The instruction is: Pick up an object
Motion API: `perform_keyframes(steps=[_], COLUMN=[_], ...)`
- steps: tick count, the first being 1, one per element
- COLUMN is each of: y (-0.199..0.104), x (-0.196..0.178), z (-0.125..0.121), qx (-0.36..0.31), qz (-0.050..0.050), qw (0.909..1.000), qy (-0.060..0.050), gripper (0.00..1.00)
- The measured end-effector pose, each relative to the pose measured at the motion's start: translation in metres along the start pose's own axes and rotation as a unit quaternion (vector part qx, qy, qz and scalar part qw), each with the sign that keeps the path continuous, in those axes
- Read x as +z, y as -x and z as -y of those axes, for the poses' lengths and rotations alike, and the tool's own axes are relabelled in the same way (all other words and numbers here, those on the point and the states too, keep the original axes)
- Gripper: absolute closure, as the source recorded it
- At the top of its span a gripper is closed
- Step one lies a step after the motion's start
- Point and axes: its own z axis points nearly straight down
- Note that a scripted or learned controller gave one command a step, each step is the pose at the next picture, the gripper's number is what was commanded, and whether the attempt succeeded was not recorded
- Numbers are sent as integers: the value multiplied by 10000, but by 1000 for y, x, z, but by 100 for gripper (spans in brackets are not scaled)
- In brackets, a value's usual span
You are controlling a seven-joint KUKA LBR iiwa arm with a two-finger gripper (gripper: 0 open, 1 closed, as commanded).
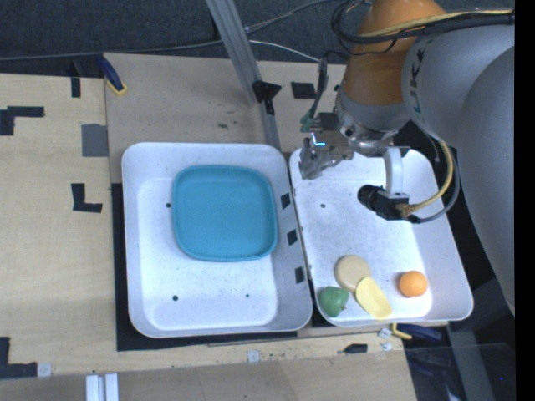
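Observation:
The right bin (422,224) holds a few small objects near its front edge: a green piece (333,300), a tan round piece (352,269), a yellow oblong piece (373,297) and an orange ball (412,284). My gripper (316,162) hangs over the bin's far left corner, close to the wall between the bins. It is well away from all those objects, and nothing shows in its grasp. The grey arm with its orange band (393,23) reaches in from the upper right.
The left bin (150,224) carries a square blue plate (224,212). A slanted metal pole (242,53) rises behind the bins. A black cable fitting (380,200) hangs over the right bin's middle.

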Motion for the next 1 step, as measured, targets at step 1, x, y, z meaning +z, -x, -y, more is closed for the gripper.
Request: perform_keyframes(steps=[1], y=[-54], x=[9], z=[0], qx=[-2], qz=[-1], qw=[10000], qy=[3], gripper=[100])
